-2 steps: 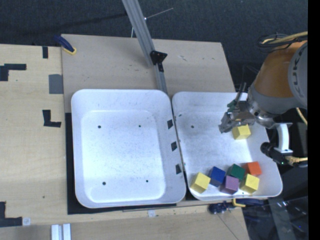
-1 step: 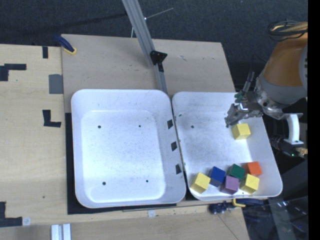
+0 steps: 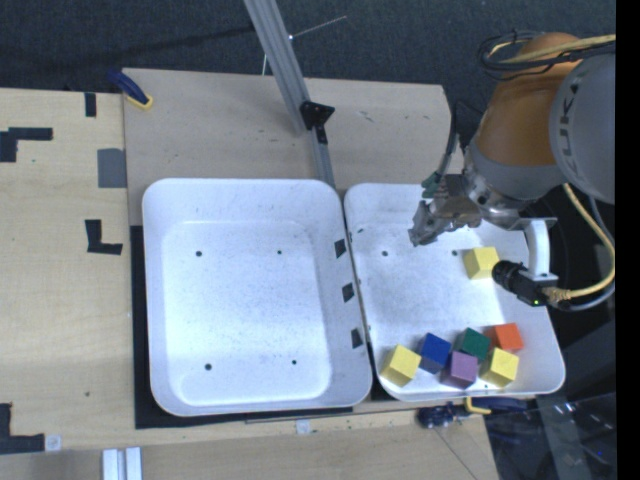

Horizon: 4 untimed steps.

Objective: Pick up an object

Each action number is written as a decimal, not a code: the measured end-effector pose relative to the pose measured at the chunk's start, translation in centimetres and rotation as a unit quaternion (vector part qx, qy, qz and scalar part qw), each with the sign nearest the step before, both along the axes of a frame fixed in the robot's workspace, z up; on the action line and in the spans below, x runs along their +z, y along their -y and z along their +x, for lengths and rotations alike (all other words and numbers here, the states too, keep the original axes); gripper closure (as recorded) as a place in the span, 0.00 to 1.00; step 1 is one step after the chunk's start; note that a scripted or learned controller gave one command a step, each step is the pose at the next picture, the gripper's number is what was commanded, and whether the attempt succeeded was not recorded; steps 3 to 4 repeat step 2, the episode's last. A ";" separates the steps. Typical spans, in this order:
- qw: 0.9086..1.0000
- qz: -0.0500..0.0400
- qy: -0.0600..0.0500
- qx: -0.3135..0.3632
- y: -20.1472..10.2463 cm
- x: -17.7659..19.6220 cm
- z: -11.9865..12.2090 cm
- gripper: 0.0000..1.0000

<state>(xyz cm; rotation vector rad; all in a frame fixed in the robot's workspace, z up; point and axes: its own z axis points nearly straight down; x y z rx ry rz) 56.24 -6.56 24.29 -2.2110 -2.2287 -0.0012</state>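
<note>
My gripper point(image 3: 424, 230) hangs over the back part of the right bin point(image 3: 400, 298), its fingers pointing down and left with nothing visible between them. A lone yellow cube point(image 3: 481, 262) lies to its right, a short way off. Along the bin's front edge sits a cluster: a yellow cube point(image 3: 402, 365), a blue cube point(image 3: 435, 351), a green cube point(image 3: 473, 344), a purple cube point(image 3: 463, 368), an orange cube point(image 3: 507, 337) and another yellow cube point(image 3: 502, 367).
The left bin point(image 3: 240, 298) lies beside the right one, with a raised divider between them. A slanted metal pole point(image 3: 285, 53) rises behind the bins. The arm's body and cables occupy the right side.
</note>
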 end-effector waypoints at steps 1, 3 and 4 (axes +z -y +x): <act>1.000 0.000 0.000 0.000 -6.0 0.6 0.3 1.00; 1.000 0.000 0.000 0.000 -11.4 1.0 0.6 1.00; 1.000 0.000 0.000 0.000 -11.4 1.0 0.6 1.00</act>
